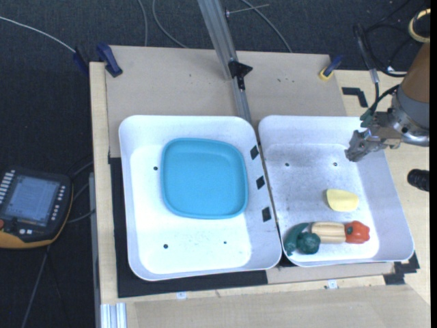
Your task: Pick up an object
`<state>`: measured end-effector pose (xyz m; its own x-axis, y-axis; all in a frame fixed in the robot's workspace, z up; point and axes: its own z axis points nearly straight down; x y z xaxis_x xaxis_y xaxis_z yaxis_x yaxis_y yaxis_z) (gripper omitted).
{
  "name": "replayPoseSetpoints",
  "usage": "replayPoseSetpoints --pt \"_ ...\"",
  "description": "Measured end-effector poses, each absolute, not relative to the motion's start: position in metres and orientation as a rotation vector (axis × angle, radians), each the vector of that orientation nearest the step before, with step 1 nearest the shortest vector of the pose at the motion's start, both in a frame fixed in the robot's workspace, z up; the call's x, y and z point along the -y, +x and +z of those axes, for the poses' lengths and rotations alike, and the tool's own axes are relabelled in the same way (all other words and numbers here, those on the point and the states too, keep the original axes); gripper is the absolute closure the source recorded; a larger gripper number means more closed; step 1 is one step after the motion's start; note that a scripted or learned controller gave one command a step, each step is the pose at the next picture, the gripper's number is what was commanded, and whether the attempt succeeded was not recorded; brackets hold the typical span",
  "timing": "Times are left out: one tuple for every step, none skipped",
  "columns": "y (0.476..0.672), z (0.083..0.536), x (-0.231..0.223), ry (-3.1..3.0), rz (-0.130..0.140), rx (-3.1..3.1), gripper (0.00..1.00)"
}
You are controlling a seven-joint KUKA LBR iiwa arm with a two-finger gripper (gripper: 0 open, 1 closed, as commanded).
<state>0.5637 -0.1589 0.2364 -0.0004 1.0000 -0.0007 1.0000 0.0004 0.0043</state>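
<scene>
Roughly, the bench [177,80] carries two white bins side by side. The left bin [140,183] has a blue plate [203,178] lying flat in it. The right bin [300,149] holds the small stuff, all near its front edge: a yellow piece [341,199] on its own, and just in front of it a row of green lump [302,241], tan stick [328,232] and red piece [357,232], touching or nearly so.

The arm [413,98] comes in from the right. The gripper [360,146] hangs over the bin's back right part, well apart from every item, nothing between its tips; spread or pressed together, can't tell at this size.

Pick not started, likely target the yellow piece since it is nearest and isolated. Risks: coming down off-centre and nudging it away, or slipping off its rounded top. Going for the front row instead could clip two items at once or hit the bin's front wall.
</scene>
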Motion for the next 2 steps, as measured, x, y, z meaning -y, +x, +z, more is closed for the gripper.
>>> replayPoseSetpoints --pt "0.565 0.228 0.11 2.217 0.002 -2.226 1.0" --pt "0.56 0.239 0.056 2.216 0.003 -2.227 1.0"
